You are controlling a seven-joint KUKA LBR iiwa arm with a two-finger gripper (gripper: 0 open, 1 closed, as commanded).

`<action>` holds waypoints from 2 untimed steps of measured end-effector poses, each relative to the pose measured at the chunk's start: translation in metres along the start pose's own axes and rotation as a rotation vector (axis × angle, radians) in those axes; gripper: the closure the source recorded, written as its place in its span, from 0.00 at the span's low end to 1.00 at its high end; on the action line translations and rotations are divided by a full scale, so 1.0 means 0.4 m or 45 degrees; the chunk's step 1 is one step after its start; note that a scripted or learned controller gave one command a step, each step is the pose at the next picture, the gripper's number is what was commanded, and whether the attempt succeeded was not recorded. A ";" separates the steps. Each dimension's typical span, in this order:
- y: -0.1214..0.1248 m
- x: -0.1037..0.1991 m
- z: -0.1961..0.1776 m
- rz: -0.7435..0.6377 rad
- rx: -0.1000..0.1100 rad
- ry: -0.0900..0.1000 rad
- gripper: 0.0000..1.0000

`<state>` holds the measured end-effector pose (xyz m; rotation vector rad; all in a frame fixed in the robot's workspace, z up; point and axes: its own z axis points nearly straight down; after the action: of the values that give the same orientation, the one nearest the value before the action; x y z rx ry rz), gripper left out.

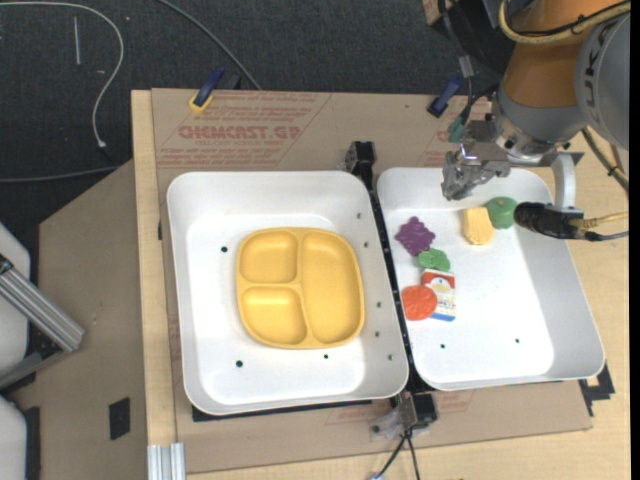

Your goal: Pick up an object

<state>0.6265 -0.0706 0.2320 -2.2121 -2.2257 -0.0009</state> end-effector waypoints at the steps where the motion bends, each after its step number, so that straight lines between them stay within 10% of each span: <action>1: -0.008 0.125 0.025 0.001 0.001 0.000 1.00; 2: -0.015 0.255 -0.003 0.000 -0.005 0.000 1.00</action>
<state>0.6197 0.0315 0.2334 -2.2138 -2.2279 -0.0051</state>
